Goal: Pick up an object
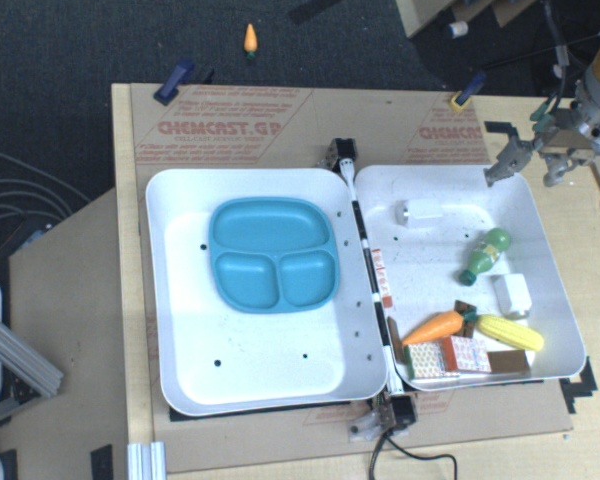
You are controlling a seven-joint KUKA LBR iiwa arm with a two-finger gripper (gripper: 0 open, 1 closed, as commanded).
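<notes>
**Desk:** Where is your gripper right now?

**Operator:** I see the gripper up at the far right corner of the right bin, hanging over the bin's rim. Its two fingers are spread wide apart, with nothing between them.

**Desk:** And the things you could pick?

**Operator:** All in the right bin. A green bottle lies tilted near the middle right, well apart from the gripper. Just below it sits a small white block. Along the near edge I have a carrot, a yellow banana beside it, and a flat patterned box touching both. A small clear item lies near the far wall; I cannot tell what it is.

**Desk:** The left side?

**Operator:** The left bin holds a blue divided plate, lying flat. Both bins sit on the table, and a little orange thing lies on the dark floor beyond it.
</notes>
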